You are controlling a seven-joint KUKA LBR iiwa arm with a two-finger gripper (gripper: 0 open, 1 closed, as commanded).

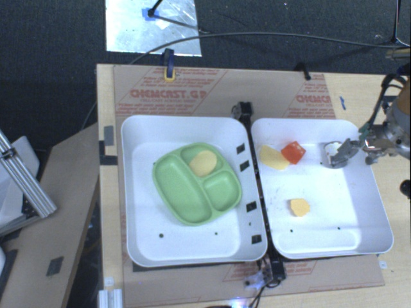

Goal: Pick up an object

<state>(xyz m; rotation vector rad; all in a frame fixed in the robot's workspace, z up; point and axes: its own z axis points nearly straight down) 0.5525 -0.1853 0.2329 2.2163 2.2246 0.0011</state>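
In the right bin lie a red block, a pale yellow piece touching its left side, and a small yellow-orange piece nearer the front. My gripper reaches in from the right edge, hovering over the bin's far right part, to the right of the red block. Nothing shows between its fingers. In the left bin a green divided plate carries a yellow round piece in its top compartment.
Both bins sit on a cardboard sheet on the bench. A black divider with clips runs between the bins. A foil square lies at the back. Cables cross behind the bench.
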